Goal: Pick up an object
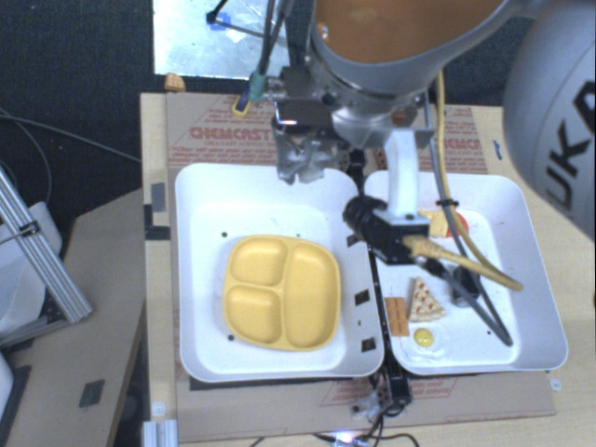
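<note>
White plastic makes up the two shallow bins that sit side by side on a brown cardboard sheet (223, 130) printed with red lettering. Nearest the camera, in the right bin (531, 222), lie the small items: one toy fried egg (424, 337) with a yellow yolk close to the front wall, one waffle-patterned brown bar (397, 315) just left of it against the divider side, and one toy pizza slice (426, 299) a little farther back. Across the middle of that bin run one dark long-handled utensil (480, 304), angled toward the front right corner, and one tan stick-like piece (461, 259) crossing above it; a small orange and cream item (438, 222) rests behind them, too small to name. The left bin (200, 250) holds one yellow divided plate (281, 291) with three compartments, lying flat near the bin's front half. Over the seam between the bins a black part (372, 223) on a white bracket hangs low, near the tan piece. Farther back, the gripper (303, 161) of metal hovers over the rear edge of the left bin, and whether it is parted or closed cannot be told from this angle; nothing is seen in it. Behind and above looms the arm (559, 91), grey, with its orange band (410, 12).
</note>
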Controlling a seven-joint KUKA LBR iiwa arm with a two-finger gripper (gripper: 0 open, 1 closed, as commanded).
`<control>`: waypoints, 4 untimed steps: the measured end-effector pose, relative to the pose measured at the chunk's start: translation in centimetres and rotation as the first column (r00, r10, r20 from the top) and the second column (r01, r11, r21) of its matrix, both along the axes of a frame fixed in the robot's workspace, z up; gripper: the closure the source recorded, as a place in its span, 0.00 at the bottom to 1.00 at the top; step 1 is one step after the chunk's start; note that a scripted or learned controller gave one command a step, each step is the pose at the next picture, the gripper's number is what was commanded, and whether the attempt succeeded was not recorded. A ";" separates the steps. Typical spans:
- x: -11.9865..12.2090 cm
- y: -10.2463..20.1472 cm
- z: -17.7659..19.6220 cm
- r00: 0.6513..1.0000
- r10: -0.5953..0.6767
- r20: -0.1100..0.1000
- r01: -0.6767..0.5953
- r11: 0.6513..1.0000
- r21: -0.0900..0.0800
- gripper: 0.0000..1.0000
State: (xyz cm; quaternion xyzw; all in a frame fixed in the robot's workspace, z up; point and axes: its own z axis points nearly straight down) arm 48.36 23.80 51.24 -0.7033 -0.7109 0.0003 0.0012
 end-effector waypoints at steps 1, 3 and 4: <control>5.8 -5.9 -8.1 1.000 -0.016 -0.003 0.016 1.000 -0.005 1.00; 17.0 -1.7 -36.5 1.000 -0.005 0.001 0.005 1.000 -0.001 1.00; 13.6 -2.7 -42.8 1.000 -0.010 0.015 0.010 1.000 0.001 1.00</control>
